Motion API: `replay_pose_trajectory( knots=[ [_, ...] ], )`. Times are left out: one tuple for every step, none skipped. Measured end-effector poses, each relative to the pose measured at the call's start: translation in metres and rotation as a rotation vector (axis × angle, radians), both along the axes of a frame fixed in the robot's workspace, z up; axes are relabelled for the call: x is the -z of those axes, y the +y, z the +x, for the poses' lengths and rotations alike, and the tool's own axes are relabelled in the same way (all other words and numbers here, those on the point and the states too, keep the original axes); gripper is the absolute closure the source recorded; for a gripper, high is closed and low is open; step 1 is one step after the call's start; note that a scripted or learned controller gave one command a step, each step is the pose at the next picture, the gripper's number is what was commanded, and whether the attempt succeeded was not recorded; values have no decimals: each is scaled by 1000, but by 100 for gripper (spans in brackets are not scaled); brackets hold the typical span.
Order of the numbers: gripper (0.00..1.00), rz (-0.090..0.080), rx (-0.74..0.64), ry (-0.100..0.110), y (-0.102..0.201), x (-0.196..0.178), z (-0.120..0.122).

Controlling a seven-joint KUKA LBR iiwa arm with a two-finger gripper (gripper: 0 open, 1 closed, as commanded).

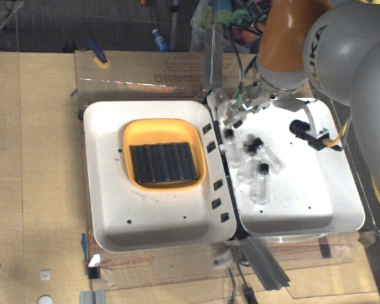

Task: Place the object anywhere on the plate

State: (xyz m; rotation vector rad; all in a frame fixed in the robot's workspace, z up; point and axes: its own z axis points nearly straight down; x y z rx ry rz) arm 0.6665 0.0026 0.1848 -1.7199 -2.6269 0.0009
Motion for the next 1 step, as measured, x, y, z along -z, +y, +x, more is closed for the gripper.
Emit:
replay_pose_trajectory(
  knots=[
    [0, 0, 0, 0, 0, 0, 0]
  ],
)
